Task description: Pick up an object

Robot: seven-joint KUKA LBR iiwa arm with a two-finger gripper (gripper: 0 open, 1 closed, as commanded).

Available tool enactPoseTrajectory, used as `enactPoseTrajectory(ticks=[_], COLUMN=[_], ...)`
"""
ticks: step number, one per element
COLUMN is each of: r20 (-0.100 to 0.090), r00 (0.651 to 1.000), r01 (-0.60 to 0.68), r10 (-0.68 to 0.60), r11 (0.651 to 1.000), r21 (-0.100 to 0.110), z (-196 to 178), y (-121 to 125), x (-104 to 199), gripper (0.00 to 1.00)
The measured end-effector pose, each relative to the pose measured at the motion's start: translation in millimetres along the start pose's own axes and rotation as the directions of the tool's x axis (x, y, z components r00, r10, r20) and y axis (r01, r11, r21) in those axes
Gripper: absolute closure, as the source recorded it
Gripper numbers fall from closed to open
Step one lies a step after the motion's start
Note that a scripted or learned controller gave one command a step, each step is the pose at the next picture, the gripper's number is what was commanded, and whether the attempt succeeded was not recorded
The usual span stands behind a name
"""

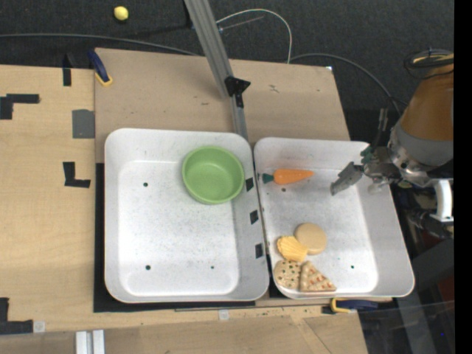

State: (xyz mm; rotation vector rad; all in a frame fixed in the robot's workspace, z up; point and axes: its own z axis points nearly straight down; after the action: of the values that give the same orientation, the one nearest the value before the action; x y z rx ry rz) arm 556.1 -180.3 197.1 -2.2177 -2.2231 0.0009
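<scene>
While two-finger gripper (352,177) hangs over right white bin (383,271) — fingers seemingly parted, nothing held — approach step; next: descend onto orange toy carrot (292,175).

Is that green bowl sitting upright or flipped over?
Upright. The green bowl shows its open mouth and hollow inside to the camera, rim on top. It stands in the left bin, near the top right corner, with nothing in it.

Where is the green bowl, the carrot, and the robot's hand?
green bowl (213,174), camera view, inside bottom of the bowl.
carrot (293,175), camera view, middle of its orange body.
hand (346,181), camera view, between its fingertips.
</scene>
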Motion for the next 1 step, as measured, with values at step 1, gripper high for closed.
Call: enactPoseTrajectory(ticks=[1], r20=[0.0], r00=[1.0], r01=[0.0], r10=[0.0], r11=[1.0], r21=[0.0], z=[-0.1], y=[0.0], x=[-0.1], gripper=[0.0])
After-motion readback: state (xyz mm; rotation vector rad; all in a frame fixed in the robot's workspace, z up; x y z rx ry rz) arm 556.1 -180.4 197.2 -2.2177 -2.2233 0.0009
